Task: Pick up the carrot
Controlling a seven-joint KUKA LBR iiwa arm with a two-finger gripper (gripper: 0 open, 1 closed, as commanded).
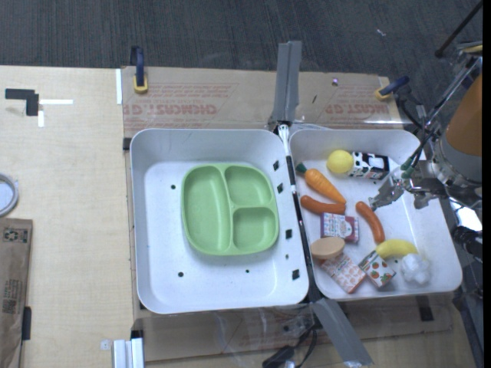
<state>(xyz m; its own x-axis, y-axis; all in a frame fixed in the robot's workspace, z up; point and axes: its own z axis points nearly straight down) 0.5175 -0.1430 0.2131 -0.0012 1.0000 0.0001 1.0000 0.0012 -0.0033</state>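
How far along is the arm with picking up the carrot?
Nothing looks done yet: the carrot lies in the right bin, near its upper left corner. In hand: the gripper hangs over that bin, to the right of the carrot, apart from it. Left: reaching the carrot, gripping and lifting.

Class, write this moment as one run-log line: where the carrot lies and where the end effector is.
carrot: lying in right bin, upper left | end effector: over right bin, apart from carrot | pick: not yet done
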